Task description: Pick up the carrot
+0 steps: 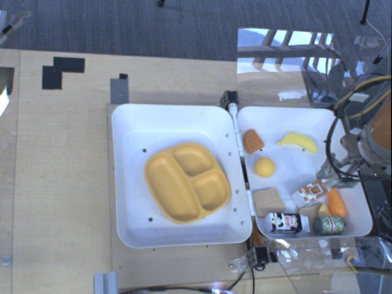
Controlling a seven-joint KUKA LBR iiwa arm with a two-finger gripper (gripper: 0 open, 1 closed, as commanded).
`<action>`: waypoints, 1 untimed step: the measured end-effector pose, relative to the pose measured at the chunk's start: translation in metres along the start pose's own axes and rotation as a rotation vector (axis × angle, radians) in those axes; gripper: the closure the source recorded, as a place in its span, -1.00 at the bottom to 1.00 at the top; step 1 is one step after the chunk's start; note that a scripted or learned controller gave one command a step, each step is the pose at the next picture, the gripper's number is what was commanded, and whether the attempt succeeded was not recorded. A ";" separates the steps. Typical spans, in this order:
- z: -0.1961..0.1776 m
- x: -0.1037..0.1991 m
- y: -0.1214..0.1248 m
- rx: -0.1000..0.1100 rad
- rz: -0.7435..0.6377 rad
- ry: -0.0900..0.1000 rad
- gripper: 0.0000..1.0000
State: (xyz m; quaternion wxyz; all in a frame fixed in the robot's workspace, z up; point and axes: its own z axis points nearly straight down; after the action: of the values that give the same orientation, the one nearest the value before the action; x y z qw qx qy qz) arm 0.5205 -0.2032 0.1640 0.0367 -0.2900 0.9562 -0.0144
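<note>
Over on the left, the left bin (122,182) carries a yellow divided plate (185,181), sitting square in its middle. Crossing the divider, the right bin (306,118) is busy: a brown bread roll (253,141) at eleven o'clock, a yellow ball (264,167) just below it, a banana (297,141) at twelve. Down at seven, a slice of toast (267,201) with a small milk carton (285,223) beside it. The carrot (336,203) lies at four o'clock, just above a green can (329,225) and beside a snack packet (310,192). At three o'clock the gripper (339,171) hangs just above the carrot; how wide its claw stands, I cannot tell.
</note>
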 end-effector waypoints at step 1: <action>-0.012 -0.004 -0.003 0.009 0.008 -0.011 1.00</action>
State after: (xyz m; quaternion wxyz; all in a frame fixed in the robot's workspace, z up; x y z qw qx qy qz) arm 0.5245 -0.2030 0.1764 0.0436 -0.2859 0.9571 -0.0168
